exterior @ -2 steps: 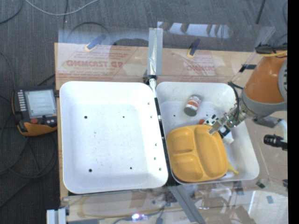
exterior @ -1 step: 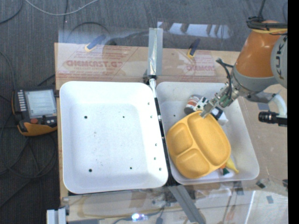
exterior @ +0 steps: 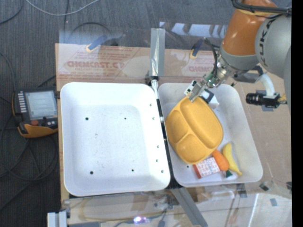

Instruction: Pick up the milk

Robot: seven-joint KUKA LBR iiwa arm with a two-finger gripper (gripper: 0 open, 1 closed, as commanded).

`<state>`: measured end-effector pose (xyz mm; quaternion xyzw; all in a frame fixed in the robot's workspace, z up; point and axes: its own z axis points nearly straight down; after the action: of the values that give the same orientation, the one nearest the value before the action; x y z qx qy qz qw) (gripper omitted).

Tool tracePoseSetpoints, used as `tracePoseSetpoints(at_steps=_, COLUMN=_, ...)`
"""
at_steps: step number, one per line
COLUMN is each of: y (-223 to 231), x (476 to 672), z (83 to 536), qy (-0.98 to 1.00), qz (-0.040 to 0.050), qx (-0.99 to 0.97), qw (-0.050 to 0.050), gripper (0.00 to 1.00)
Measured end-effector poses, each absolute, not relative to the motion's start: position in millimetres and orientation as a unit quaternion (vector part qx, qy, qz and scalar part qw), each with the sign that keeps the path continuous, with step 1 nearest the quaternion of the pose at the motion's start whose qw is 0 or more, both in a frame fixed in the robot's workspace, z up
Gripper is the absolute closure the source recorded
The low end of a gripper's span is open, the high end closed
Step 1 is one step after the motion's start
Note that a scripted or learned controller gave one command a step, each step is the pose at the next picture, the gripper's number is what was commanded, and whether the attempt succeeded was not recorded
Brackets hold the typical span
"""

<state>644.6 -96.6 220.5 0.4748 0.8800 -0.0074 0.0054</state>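
Note:
The milk [exterior: 207, 167] is a small white carton with red print. It lies near the front of the right bin [exterior: 248, 126], just below a yellow divided plate [exterior: 194, 129] and beside a carrot. My gripper [exterior: 200, 91] hangs over the far edge of that plate, near the back of the right bin and well away from the milk. The grey arm with its orange band reaches in from the upper right.
An orange carrot [exterior: 220, 161] and a yellow banana [exterior: 231, 158] lie to the right of the milk, with a small green piece [exterior: 228, 174] by them. The left bin [exterior: 71, 126] sits beside the right one. A handheld pendant [exterior: 35, 110] rests off the bench at left.

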Motion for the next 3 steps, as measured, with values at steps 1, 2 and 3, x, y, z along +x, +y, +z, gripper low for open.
tracePoseSetpoints(at_steps=1, y=-136, x=668.0, z=203, qy=0.822, qz=-0.0055, qx=0.57, qw=0.002, gripper=1.0)
tracePoseSetpoints(at_steps=2, y=-138, x=630.2, z=211, qy=0.834, qz=-0.0042, qx=0.551, qw=0.008, gripper=1.0)
tracePoseSetpoints(at_steps=3, y=-131, x=628.9, z=206, qy=0.836, qz=-0.0026, qx=0.549, qw=0.0, gripper=0.0)
